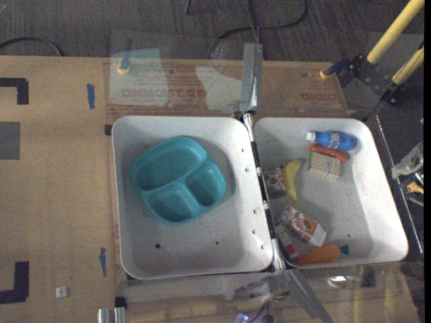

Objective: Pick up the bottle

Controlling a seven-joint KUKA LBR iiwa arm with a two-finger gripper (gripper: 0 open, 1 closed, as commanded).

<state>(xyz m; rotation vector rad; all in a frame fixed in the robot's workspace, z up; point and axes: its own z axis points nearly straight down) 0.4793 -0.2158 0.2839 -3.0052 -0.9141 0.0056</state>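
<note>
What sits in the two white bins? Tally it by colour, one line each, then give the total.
Teal: 1, the teal plastic divided plate in the left bin.
Blue: 1, the blue plastic bottle with white cap.
Yellow: 1, the yellow toy banana.
Orange: 2, the orange toy carrot and the orange-topped beige block.
Red and white: 2, the small can and the carton.
Total: 7
</note>
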